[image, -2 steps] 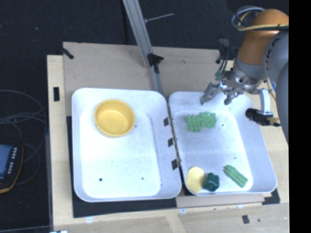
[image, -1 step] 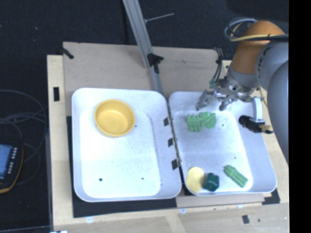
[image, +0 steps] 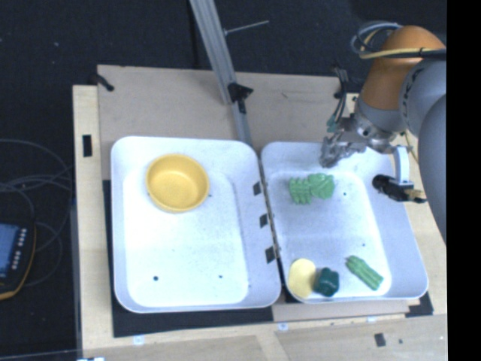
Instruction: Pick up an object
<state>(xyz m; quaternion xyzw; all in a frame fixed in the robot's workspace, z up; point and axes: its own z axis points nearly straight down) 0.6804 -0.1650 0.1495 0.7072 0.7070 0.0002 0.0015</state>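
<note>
The right bin (image: 391,235) holds a light green ridged toy (image: 310,188) near its far left, a small green ridged piece (image: 364,272) near the front right, a pale yellow round object (image: 302,276) at the front and a dark teal block (image: 327,282) touching it. My gripper (image: 331,156) hangs over the far edge of the right bin, just above and to the right of the light green toy. Nothing shows between its fingers.
A yellow bowl (image: 177,182) sits at the far left of the left bin (image: 188,269). A slanted metal rail (image: 218,51) rises behind the bins, ending near their shared divider (image: 265,216).
</note>
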